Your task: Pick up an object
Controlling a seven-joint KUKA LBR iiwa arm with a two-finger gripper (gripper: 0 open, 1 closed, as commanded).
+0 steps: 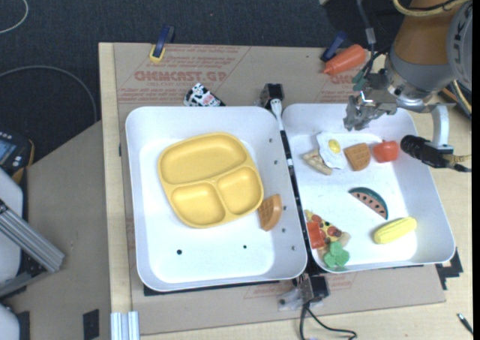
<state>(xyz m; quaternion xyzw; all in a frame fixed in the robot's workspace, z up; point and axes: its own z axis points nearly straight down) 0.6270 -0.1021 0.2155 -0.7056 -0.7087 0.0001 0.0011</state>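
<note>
My gripper point(358, 122) hangs over the back of the right bin point(435, 211), just above and behind a fried egg toy point(330, 146). Nothing shows between its fingers. Close to it lie a brown bread piece point(357, 156), a red tomato-like piece point(385, 151) and a tan piece point(316, 162). Further forward in that bin are a watermelon slice point(370, 201), a yellow corn cob point(394, 230) and a pizza slice with green bits point(327, 239).
The left bin point(150, 256) holds a yellow divided plate point(209, 179) and a brown croissant-like piece point(270, 212) at the plate's right. On the cardboard behind the bins lie an orange carrot toy point(344, 60), a black-and-white toy point(201, 96) and a yellow-blue clamp point(160, 45).
</note>
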